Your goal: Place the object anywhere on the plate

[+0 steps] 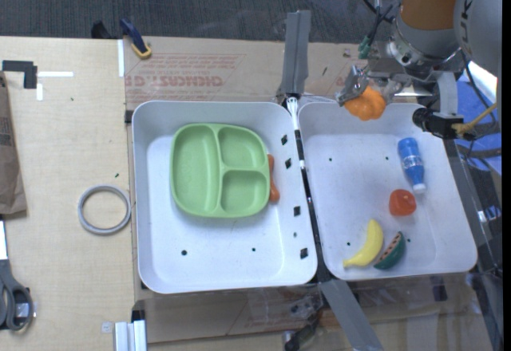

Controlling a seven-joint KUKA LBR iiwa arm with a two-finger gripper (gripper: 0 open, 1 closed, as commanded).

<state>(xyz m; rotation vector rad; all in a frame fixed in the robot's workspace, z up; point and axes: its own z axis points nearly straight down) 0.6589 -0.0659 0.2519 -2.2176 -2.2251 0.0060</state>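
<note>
End effector (363,96) closed on orange object (367,106), lifted over right bin's (447,250) far-left corner. Pick looks done; carry left to green plate (221,170) and release remain.

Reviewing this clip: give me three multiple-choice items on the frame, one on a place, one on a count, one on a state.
1. The green plate lies in:
A. left bin
B. right bin
C. the cardboard

2. Compartments in the plate:
A. two
B. three
C. five

3. The orange object is:
A. flat on the plate
B. lifted at the gripper, over the right bin's far edge
C. beside the banana

Key: 1 A, the left bin surrounds it; 2 B, ridges mark three; 3 B, it hangs between the fingers.
</note>
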